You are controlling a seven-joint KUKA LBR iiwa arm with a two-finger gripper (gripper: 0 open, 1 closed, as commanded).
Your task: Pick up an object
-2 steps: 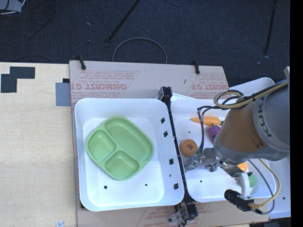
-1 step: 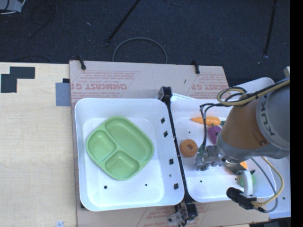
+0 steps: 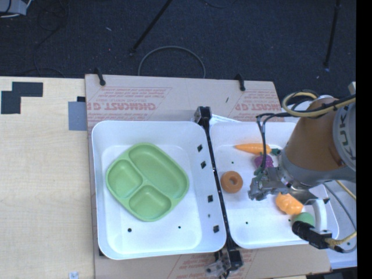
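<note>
The right bin [image 3: 256, 231] holds a brown doughnut [image 3: 232, 182], an orange carrot [image 3: 253, 149], a purple toy [image 3: 261, 161], an orange toy [image 3: 289, 203] and a green piece [image 3: 304, 219]. My gripper [image 3: 260, 189] hangs low over the right bin, just right of the doughnut and left of the orange toy. The grey and orange wrist covers much of the bin's right side. I cannot make out anything between the fingers.
The left bin [image 3: 110, 138] carries a green divided plate [image 3: 146, 181]. A black divider [image 3: 212, 179] separates the two bins. Cardboard lies under the bins, and a wooden benchtop [image 3: 40, 185] spreads to the left. Cables hang by the arm at right.
</note>
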